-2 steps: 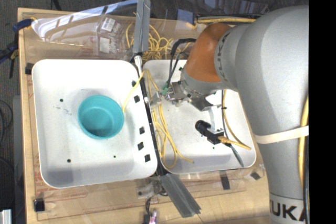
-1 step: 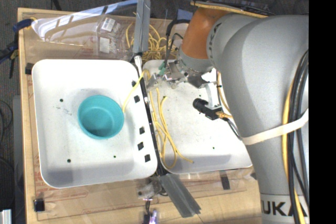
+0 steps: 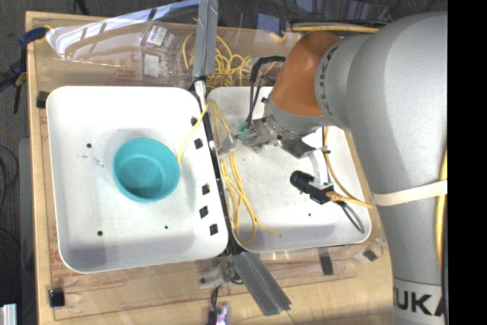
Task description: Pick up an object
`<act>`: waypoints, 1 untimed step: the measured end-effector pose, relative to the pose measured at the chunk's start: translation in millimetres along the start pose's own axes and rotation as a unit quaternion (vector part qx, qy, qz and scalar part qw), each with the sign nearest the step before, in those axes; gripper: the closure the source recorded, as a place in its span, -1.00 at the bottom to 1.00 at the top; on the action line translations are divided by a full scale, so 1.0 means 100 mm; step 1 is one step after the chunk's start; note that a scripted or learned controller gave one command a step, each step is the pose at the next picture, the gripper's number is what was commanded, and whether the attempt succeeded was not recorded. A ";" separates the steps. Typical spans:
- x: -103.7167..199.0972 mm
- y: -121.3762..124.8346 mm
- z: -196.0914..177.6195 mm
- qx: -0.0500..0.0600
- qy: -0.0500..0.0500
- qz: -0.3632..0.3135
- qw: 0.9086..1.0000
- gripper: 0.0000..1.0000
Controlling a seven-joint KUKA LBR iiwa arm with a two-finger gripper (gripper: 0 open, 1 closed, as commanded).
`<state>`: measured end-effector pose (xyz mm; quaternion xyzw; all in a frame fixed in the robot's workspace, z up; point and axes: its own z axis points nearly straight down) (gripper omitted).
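One smooth round teal bowl sits upright.

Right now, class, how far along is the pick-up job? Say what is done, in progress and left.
Done: nothing looks lifted; the teal bowl sits in the left bin. In progress: the arm's wrist hangs low over the right bin, among yellow cables. Left: grasping and raising an object.

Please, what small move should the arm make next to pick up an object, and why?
Probably travel left, over to the left white bin. The round turquoise bowl lies there alone, the evident thing to pick, while the grey arm with the orange band hangs over the right white bin, far from the bowl.
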<state>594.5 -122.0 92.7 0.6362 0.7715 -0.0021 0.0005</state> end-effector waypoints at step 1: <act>0.01 0.01 -0.10 0.001 0.001 -0.002 1.000 1.00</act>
